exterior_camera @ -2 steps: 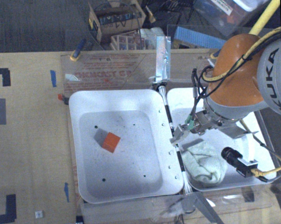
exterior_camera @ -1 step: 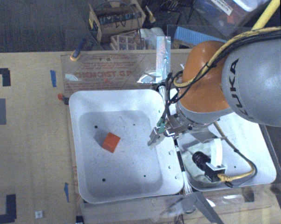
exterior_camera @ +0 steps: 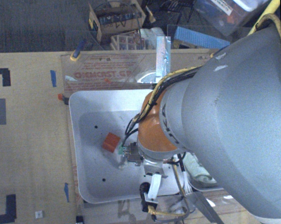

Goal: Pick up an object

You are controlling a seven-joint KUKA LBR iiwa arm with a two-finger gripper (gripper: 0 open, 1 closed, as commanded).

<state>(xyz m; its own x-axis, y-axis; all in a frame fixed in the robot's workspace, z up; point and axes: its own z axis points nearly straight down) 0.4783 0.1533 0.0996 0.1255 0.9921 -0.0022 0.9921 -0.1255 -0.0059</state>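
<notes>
Down inside the left-hand white bin (exterior_camera: 84, 107), near the middle of its floor, we see the one thing worth going for: a small orange-red block (exterior_camera: 111, 142), lying flat and a little skewed, well clear of every wall. That open placing suits a grasp from above, since no rim would crowd the approach. Our arm (exterior_camera: 225, 128) reaches in from the right and hangs steeply over the bin, its orange band (exterior_camera: 153, 132) almost directly above the bin floor, which we judge to be the stance for a straight descent. Just beside the block, on its right, a small green-and-grey piece sits under the wrist; we take it for part of the gripper (exterior_camera: 126, 154), but the wrist hides its working end, so we cannot tell how the jaws stand, nor whether anything is gripped. As far as we see, the block rests on the floor unlifted, so the pick looks not yet done
</notes>
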